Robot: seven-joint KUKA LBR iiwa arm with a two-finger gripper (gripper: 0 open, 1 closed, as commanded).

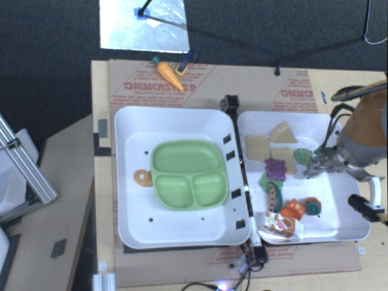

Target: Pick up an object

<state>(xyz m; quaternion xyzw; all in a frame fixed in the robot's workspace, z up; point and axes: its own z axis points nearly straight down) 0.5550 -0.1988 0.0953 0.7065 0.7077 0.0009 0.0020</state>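
Two bins [130, 132] sit on board [200, 80] printed "CHEMCAST"; gripper [313, 164] state unclear.

Side by side on the worktop [291, 80]: left bin [130, 162], right bin [348, 226]. In the left bin, a divided tray [188, 174], a pretzel [143, 177] just to its left. In the right bin, a cluster of toy foods [282, 183] toward its left half. Behind the bins, a carrot [170, 76] on the worktop.
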